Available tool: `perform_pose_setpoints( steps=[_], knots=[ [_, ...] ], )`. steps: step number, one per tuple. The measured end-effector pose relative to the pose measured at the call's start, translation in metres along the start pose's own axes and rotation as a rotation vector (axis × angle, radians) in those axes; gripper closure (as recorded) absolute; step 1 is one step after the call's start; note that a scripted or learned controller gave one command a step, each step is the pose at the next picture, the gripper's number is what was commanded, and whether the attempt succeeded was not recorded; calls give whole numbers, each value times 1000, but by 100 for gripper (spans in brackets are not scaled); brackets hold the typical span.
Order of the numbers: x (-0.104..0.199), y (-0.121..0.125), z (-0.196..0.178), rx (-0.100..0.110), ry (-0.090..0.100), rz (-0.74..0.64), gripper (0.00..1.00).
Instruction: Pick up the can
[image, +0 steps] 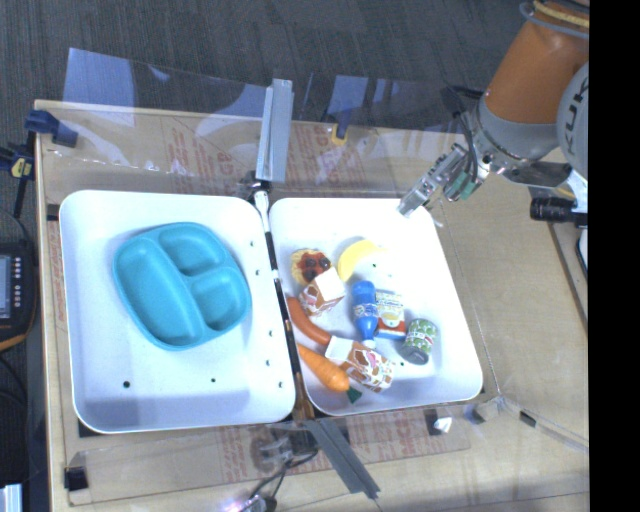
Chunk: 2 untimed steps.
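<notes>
**Pincer poised at bin's corner, can lies apart**

The arm's pincer (415, 203) hangs over the far right corner of the right bin (452, 300); whether it is open or closed cannot be told. The can (421, 340) lies on its side near that bin's right wall, just beside a blue bottle (364, 308). A blue tray (182, 283) sits in the left bin (90, 230).

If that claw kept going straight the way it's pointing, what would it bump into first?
The gripper points down and left over the right bin's far corner. Going straight on, it would probably meet the bin's white floor first, short of the yellow lemon-like item; depth is hard to judge.
</notes>
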<state>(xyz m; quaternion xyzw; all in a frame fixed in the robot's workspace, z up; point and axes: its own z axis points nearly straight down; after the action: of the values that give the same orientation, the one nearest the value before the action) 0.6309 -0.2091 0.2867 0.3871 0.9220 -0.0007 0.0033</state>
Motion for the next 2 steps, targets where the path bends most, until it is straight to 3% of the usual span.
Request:
perform_pose_setpoints(
  steps=[1, 2],
  knots=[
    [0, 0, 0, 0, 0, 0, 0],
    [51, -54, 66, 4, 8, -4, 0]
  ],
)
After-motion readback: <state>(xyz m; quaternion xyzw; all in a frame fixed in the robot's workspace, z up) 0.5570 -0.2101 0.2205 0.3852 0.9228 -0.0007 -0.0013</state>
